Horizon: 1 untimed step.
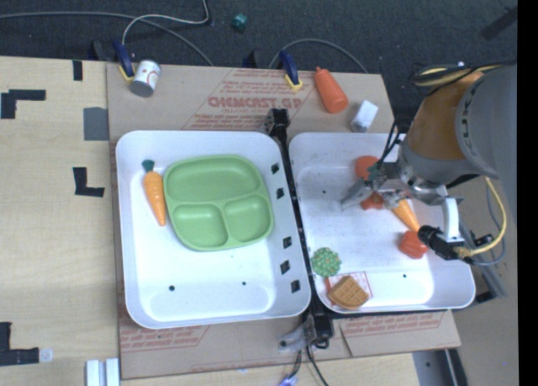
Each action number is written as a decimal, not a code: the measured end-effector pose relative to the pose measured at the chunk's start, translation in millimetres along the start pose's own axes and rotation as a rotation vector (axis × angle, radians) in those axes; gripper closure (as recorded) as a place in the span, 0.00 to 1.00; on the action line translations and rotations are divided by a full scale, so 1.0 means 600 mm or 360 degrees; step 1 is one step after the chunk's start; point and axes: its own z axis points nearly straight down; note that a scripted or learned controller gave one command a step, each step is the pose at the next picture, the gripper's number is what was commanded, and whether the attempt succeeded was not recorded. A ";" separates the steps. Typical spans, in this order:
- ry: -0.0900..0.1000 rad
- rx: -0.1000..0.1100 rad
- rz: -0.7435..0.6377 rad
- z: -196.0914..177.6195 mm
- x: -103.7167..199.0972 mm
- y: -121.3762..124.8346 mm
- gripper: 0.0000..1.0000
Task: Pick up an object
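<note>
Far left of the claw [367,193], a carrot [155,196] lies beside the green plate [220,201]. The claw sits low in the right bin [336,233], whether spread or closed I cannot tell; orange pieces [405,214] lie just right, nothing visibly lifted yet.

The two bins [134,208] are white. The divided plate [220,202] is light green. The toy carrot [155,193] beside it is orange with a dark green top. The toy broccoli [325,261] is green, and the waffle piece [348,291] is golden brown with a grid pattern. The arm [458,124] is grey with an orange band. The cardboard sheet [244,98] is brown with red letters.
</note>
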 end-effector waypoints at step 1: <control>0.0005 0.0009 -0.0002 0.025 0.036 0.081 0.00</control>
